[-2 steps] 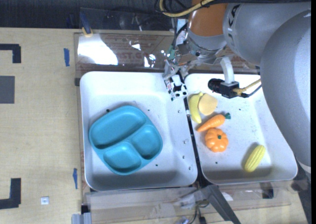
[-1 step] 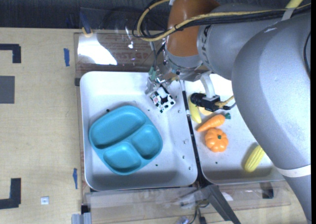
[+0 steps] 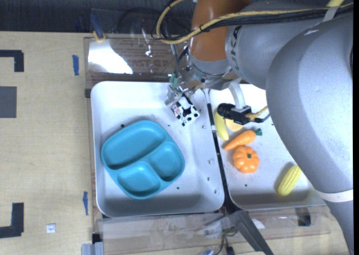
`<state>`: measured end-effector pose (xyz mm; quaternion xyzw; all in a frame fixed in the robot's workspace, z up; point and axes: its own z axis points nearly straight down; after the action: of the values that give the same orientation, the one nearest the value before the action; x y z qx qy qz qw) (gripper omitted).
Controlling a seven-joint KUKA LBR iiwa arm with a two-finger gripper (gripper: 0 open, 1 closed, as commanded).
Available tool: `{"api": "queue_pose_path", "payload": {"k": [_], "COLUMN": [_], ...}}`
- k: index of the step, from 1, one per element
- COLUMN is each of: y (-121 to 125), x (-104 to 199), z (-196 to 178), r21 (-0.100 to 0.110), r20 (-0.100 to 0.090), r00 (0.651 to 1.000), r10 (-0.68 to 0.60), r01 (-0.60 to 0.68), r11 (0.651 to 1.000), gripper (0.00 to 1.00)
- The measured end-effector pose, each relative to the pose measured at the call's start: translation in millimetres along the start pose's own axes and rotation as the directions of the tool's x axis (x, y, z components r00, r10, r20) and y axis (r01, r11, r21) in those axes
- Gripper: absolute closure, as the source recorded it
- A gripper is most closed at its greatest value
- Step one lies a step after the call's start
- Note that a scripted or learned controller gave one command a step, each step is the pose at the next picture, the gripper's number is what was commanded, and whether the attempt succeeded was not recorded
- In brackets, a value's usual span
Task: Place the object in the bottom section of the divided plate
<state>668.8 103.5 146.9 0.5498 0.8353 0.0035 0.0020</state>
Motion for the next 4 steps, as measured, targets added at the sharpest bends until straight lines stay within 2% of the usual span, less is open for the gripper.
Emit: {"api": "queue_pose_path", "payload": {"k": [4], "y": [5], "x": [-2], "z": [-42], "r21": [-0.019], "r20": [0.005], "r00": [1.0], "r10": [-0.001], "r01": [0.001], "r11": [1.0], "gripper": [1.0]}}
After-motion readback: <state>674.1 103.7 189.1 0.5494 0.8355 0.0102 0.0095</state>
